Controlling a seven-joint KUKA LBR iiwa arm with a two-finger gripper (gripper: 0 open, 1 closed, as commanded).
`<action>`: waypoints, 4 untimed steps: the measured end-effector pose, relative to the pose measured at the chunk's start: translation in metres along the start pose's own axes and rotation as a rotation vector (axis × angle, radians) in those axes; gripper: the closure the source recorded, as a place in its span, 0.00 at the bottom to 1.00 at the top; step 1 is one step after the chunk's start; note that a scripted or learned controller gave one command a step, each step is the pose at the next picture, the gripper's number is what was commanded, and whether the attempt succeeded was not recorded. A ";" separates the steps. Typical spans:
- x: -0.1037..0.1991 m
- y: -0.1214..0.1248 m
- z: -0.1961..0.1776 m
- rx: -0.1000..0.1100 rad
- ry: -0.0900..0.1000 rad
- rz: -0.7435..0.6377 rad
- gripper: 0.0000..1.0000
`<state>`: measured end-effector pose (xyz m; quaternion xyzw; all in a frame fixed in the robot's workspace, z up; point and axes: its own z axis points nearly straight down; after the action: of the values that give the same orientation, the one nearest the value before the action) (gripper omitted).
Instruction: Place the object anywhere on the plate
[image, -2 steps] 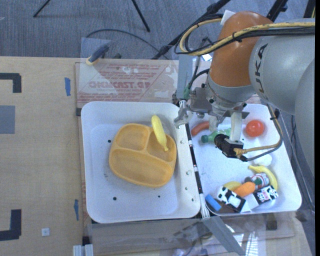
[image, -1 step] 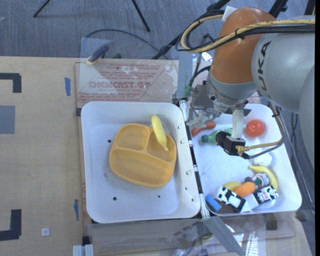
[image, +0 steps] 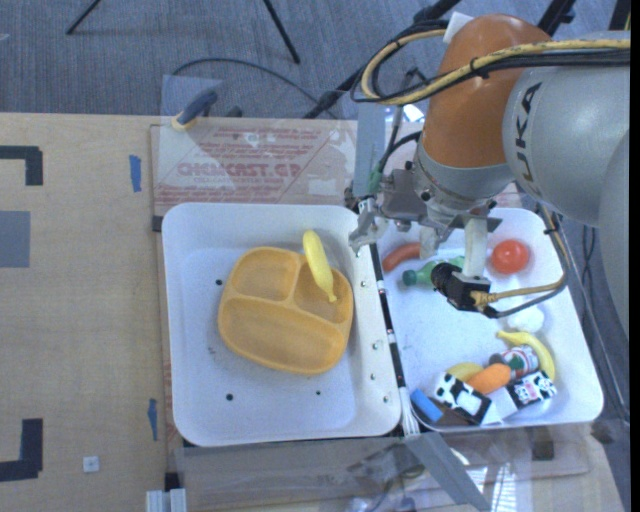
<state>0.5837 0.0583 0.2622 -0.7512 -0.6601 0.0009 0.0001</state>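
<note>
Yellow piece (image: 320, 265) rests on the plate's (image: 270, 335) far-right rim, just left of my gripper (image: 408, 232). I can't tell whether the gripper is clenched or released.

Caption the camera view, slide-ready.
Gripper over the toy-filled right white bin; yellow spoon-like object lies on the yellow divided plate in the left white bin.

plate (image: 270, 335) in left bin (image: 185, 330) | spoon (image: 319, 262) on plate rim | toy heap (image: 490, 385) in right bin (image: 440, 340)

Pale bench (image: 80, 330) with two white bins (image: 270, 405)
</note>
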 end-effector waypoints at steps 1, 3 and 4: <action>0.000 0.001 -0.010 -0.002 0.000 -0.001 1.00; 0.000 0.001 -0.020 -0.004 -0.001 -0.002 1.00; 0.001 0.001 -0.020 -0.004 -0.001 -0.002 0.00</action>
<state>0.5849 0.0587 0.2821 -0.7504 -0.6609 0.0001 -0.0015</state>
